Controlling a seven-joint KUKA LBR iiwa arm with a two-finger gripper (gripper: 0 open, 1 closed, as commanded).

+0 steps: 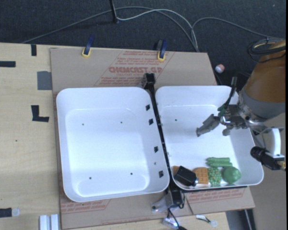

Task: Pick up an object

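A grey KUKA arm [266, 87] is seen reaching in from the right over the right-hand bin [192, 97], its gripper [216, 126] poised above bare white floor with the two fingers spread and nothing held between them. The candidates for picking are crowded along the bin's near edge: a black block [186, 176], an orange piece [200, 175], a speckled green piece [214, 176], a round green object [231, 174] and a long green one [219, 162] lying just behind them. The left-hand bin [105, 97] is shown beside it. The approach is judged to be still ahead (the gripper sits well apart from the cluster). A clean pick would be favoured by the long green object, which is the least hemmed in; the fingers should be set across its narrow width and lowered straight, so that neighbours and the bin wall are not struck.
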